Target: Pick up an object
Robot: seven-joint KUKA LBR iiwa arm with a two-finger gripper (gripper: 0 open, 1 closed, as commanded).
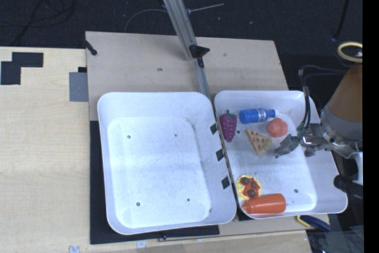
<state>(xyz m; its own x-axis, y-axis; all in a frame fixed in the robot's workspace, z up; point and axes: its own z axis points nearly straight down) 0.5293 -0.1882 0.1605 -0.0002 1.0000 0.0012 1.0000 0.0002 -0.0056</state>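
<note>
Arm enters from the right, over the right bin (pixel 331 201). Jaws (pixel 285 147) hang low inside it, near the far right side; whether released or clenched, cannot tell. Toast wedge (pixel 258 141) just left of the jaws, apart from them. Red ball (pixel 277 127) just beyond the jaws, blue bottle (pixel 256 115) further up-left, purple grapes (pixel 228 125) well left by the divider. Pizza slice (pixel 249 186) and red sausage (pixel 265 204) lie nearer the camera. Left bin (pixel 118 109) well apart on the tabletop (pixel 237 62).
</note>
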